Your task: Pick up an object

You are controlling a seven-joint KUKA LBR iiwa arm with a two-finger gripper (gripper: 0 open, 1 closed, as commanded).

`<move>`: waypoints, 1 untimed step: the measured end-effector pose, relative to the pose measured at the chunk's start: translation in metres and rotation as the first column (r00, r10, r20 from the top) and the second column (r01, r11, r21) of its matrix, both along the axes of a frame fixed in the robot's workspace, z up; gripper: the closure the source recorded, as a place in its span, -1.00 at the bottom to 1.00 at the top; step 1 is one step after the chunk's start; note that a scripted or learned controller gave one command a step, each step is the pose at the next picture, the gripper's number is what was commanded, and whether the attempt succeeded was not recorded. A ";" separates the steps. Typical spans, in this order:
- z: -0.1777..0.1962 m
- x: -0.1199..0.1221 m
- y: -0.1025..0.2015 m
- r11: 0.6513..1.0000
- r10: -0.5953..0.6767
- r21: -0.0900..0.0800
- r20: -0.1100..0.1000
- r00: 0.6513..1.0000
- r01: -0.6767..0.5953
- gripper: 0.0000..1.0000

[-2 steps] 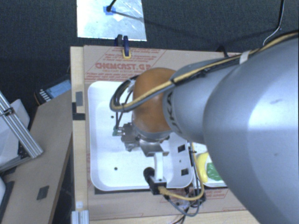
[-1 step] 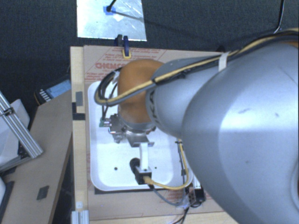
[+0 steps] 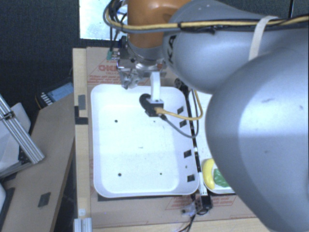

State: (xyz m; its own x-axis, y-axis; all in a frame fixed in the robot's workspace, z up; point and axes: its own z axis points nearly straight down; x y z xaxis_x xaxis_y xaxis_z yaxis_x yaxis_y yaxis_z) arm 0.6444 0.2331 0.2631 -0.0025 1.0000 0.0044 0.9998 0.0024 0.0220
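Arm over the 2 bins, gripper at the far edge of the left bin.

Nearest you, the grey arm [image 3: 251, 105] fills the right side and hides most of the right bin, where a yellow and green object [image 3: 212, 175] peeks out at the near left corner, just beside the divider. Next comes the left bin [image 3: 120, 178], its white floor showing 1 small set of dark dots. Farthest, below the orange band [image 3: 154, 13], the gripper [image 3: 129, 82] hangs at that bin's far rim; you cannot tell from here how the jaws stand.
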 end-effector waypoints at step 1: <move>-0.092 -0.065 -0.007 1.000 -0.002 -0.007 -0.032 0.999 0.002 1.00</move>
State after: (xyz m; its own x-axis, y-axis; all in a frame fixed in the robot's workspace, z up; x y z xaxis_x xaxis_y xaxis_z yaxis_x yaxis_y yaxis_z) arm 0.5790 0.2259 0.1715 -0.0004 1.0000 -0.0023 0.9999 0.0004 -0.0106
